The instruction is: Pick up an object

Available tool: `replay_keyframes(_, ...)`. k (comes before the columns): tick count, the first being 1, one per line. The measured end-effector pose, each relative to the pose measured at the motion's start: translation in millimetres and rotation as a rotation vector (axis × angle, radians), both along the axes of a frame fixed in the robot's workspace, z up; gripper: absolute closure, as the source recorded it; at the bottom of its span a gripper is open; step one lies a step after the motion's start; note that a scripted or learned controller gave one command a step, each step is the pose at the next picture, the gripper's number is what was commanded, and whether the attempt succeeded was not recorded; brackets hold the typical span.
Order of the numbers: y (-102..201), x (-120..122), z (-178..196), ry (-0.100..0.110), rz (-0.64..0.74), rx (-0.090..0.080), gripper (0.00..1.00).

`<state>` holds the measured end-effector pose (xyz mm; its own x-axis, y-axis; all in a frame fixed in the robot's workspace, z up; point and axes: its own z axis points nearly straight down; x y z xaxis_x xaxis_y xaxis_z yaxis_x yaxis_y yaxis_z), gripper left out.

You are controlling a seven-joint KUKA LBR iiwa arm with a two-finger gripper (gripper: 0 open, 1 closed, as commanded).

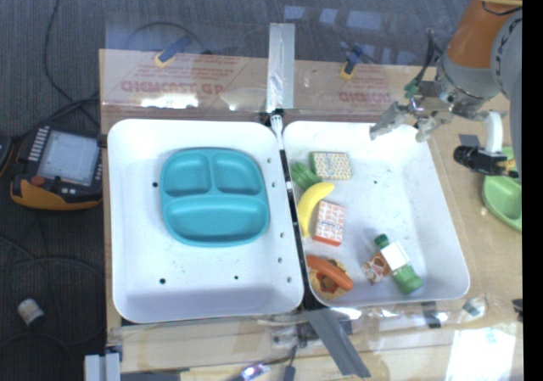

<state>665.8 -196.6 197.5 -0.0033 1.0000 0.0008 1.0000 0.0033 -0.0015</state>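
I saw the gripper [397,126] spread open, holding nothing, above the far edge of the shallow white right bin [445,226], beyond the yellow plastic banana [311,204].

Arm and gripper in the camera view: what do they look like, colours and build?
The arm is a rounded grey body with a wide orange band above the wrist. Below it sits a grey metal wrist block, and the two-finger gripper ends in thin, pale metallic fingers. A dark cable loops beside the orange section near the top.
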Motion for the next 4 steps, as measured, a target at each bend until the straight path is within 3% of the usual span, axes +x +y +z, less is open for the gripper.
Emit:
replay_keyframes(1,93,-19,-51,0.0,0.339,0.001,0.0)
replay_keyframes(2,89,-23,-96,-0.013,0.384,-0.005,0.0)
replay_keyframes(3,90,-24,-86,-0.008,0.384,0.0,1.0)
replay_keyframes(4,90,-24,-86,-0.007,0.384,0.0,0.0)
